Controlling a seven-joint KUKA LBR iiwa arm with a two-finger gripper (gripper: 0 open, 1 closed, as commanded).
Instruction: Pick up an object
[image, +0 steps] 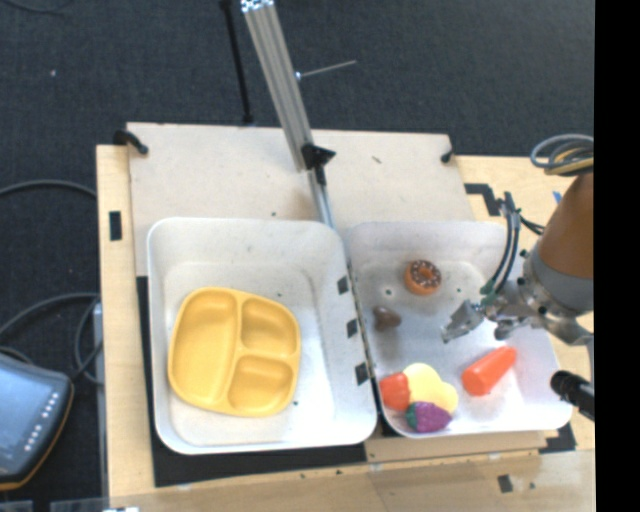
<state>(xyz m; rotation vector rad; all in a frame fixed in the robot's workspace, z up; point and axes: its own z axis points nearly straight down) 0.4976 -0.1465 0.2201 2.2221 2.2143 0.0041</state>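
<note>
Over the right bin (430, 240), our gripper (468, 322) hovers low among the toys, grasping nothing we can see.

We judge the orange carrot (489, 369), just beside it, the likeliest pick: smooth, tapered, lying apart from the yellow, red and purple cluster (422, 395). The doughnut (423, 276) and small brown piece (386, 318) sit farther back; a yellow divided tray (234, 351) occupies the left bin (165, 250).

A yellow divided tray (234, 352) lies in the left white bin (170, 250). A slanted aluminium post (284, 85) rises behind the bins. A grey handheld pendant (28, 415) sits off the bench's left edge, with black cables (40, 190) on the dark floor.
</note>
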